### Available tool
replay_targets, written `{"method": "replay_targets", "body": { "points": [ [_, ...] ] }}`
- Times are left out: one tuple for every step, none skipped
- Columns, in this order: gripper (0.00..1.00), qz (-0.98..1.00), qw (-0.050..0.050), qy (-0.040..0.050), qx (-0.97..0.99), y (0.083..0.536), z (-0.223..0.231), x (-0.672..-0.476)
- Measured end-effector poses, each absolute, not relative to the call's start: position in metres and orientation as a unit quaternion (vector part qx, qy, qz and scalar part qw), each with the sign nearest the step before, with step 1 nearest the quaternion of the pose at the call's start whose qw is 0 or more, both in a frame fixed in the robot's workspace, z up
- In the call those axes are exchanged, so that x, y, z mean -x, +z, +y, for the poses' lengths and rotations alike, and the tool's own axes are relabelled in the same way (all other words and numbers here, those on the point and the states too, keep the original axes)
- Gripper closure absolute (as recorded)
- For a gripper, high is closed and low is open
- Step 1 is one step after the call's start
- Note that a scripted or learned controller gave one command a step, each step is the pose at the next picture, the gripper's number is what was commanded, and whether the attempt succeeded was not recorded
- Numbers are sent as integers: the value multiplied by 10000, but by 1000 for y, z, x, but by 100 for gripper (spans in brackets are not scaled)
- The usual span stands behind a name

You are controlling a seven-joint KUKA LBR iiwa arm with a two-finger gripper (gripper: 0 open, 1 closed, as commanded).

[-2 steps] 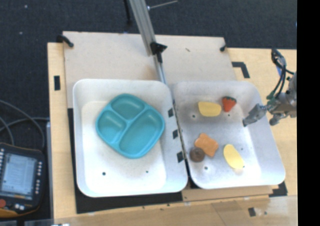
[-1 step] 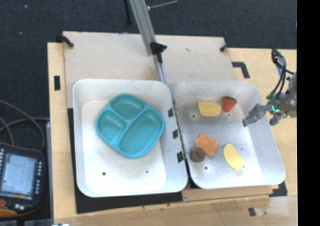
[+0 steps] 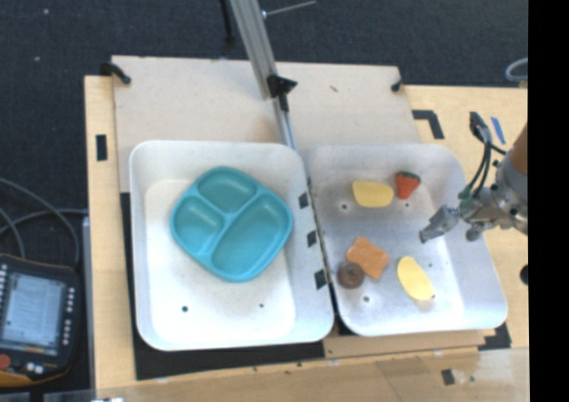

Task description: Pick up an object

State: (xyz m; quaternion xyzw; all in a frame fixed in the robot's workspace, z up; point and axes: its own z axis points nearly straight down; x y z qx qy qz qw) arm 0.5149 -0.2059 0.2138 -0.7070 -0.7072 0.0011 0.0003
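Observation:
The right bin [image 3: 471, 302] holds several small items. A pale yellow piece [image 3: 372, 194] and a red strawberry-like piece [image 3: 406, 184] lie at its back. An orange-brown slab [image 3: 367, 257], a dark brown round piece [image 3: 350, 275] and a yellow oval [image 3: 415, 278] lie toward its front. My gripper [image 3: 452, 223] hangs over the right side of this bin, right of the items and above the yellow oval in the image. Nothing shows in its grasp.
The left bin [image 3: 160, 320] carries a teal divided plate [image 3: 233, 222]. A slanted metal post [image 3: 253, 27] rises from the back between the bins. A teach pendant [image 3: 31, 311] sits off the bench at lower left.

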Motion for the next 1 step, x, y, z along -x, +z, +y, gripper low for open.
{"method": "replay_targets", "body": {
  "points": [
    [0, -7068, 14, 13, 7074, 160, -198, -520]
  ]
}}
